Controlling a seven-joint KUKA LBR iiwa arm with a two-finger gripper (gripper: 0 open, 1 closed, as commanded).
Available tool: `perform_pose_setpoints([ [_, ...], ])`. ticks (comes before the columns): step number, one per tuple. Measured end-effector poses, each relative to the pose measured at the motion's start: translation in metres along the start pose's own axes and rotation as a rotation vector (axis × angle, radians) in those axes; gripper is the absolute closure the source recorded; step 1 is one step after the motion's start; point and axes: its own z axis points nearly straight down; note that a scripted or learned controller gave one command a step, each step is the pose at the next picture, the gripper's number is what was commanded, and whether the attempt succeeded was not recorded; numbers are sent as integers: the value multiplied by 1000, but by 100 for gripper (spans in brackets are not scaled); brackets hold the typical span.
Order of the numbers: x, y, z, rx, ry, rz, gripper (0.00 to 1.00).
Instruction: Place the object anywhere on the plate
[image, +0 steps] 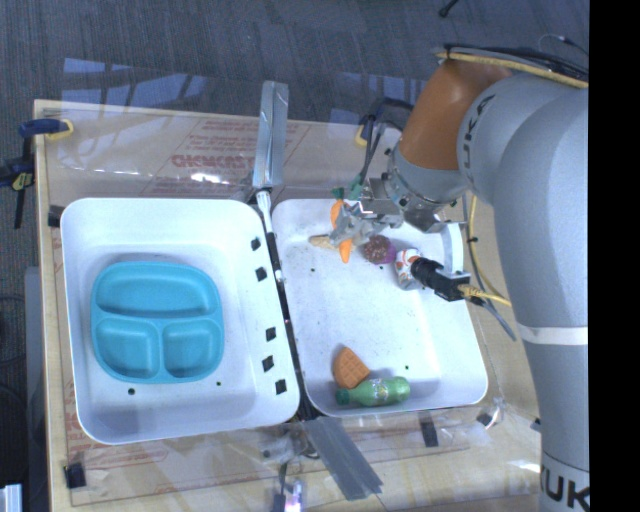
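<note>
**Bench, two bins**

Left bin (80, 330): blue plate (156, 320), three compartments. Right bin (440, 370): carrot (343, 247) and dark lump (378, 249) at far end, under the gripper (352, 212); waffle (349, 366) touching green bottle (375, 391) at near edge. Whether the gripper is spread or pinching cannot be told.

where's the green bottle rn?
The green bottle lies on its side near the front edge of the right bin, just below the orange waffle-like toy.
</note>
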Motion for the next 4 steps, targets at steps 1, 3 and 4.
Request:
perform_pose_setpoints([
  [1,52,6,4,0,-1,-11,100],
  [3,205,-45,5,-1,-3,166,100],
  [4,204,-45,5,-2,-3,166,0],
])
